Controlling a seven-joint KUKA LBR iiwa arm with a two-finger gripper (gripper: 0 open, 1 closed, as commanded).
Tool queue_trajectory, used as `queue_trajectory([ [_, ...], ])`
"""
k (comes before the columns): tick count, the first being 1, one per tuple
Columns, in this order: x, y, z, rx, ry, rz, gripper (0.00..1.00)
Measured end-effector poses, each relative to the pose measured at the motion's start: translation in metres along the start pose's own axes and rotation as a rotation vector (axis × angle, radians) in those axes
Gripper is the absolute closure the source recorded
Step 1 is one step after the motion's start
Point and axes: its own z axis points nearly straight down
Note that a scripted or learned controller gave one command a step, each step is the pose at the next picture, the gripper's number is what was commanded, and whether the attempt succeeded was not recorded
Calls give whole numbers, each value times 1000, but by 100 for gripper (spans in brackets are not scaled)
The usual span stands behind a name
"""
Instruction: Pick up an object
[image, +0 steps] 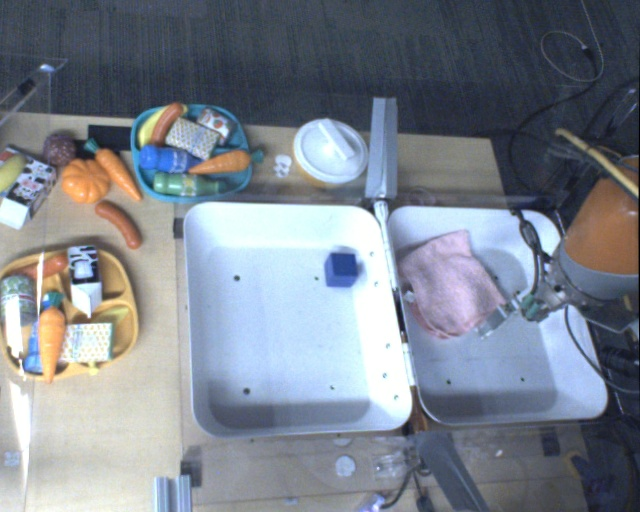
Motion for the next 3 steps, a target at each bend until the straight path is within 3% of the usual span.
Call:
queue_trajectory([
  [1,-37,43,41,-9,-8,-30,0],
  [2,-37,46,31,-13,-9,-30,100],
  [3,-30,138,-32,-1,-2,-10,100],
])
